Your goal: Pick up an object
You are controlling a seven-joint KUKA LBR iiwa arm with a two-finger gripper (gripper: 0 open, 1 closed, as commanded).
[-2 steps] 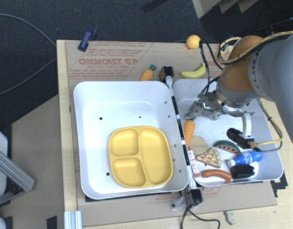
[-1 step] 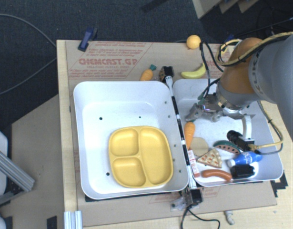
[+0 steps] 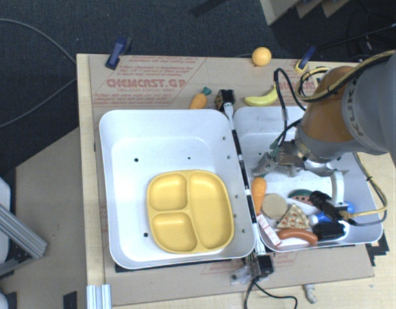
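Pincer (image 3: 270, 163) low in the right bin (image 3: 262, 118), right of centre in the frame, metal fingers spread a little apart with nothing between them (judged from a dark, cluttered patch). Nearest target the carrot (image 3: 258, 192): just below and slightly left of the fingertips, hard against the bin's left wall, long axis running up-down in the frame. Smooth orange plastic, tapered. Judged move: a short drop toward lower left, fingers closing across the carrot's narrow width. Beside it, lower right: a round tan disc (image 3: 273, 205), a textured pizza wedge (image 3: 293, 219), a glossy sausage (image 3: 298, 237), all toy food, close-packed. Left bin (image 3: 120, 131) carrying a smooth yellow tray (image 3: 188, 210) with three compartments. Banana (image 3: 262, 98) on the counter (image 3: 152, 79), upper right.
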